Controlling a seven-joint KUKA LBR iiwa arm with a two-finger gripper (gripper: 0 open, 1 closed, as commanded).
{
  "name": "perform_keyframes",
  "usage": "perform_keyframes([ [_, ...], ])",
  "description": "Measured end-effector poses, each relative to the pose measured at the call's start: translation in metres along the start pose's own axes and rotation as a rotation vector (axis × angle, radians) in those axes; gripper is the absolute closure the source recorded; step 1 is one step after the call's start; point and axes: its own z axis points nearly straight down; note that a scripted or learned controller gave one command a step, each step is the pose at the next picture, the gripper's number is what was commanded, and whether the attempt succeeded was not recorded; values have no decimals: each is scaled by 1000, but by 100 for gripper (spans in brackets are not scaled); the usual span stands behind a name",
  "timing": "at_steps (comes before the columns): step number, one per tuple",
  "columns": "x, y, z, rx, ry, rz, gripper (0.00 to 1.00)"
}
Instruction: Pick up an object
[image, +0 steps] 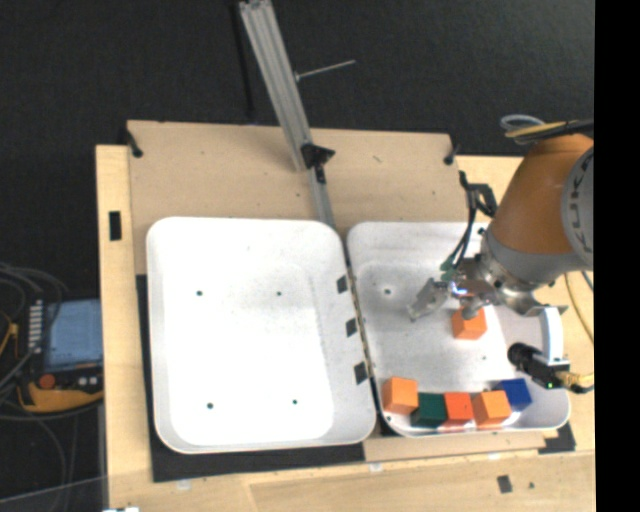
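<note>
We see the end effector (452, 297) over the right bin (400, 250), its fingers spread open with nothing between them. An orange block (468, 324) lies just beside and below it. Further below, along the near wall, sit orange, green and blue blocks (458, 405).

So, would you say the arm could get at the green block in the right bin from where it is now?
Probably yes. The green block lies in the row along the near wall of the right bin, uncovered from above. But orange blocks press in on both sides, so a grip along the row looks tight.
</note>
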Motion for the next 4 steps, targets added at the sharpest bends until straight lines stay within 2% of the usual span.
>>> perform_keyframes([
  [1, -7, -1, 44, 0, 0, 0, 0],
  [2, -7, 1, 30, -10, 2, 7, 100],
  [4, -15, 12, -64, -11, 0, -7, 100],
])
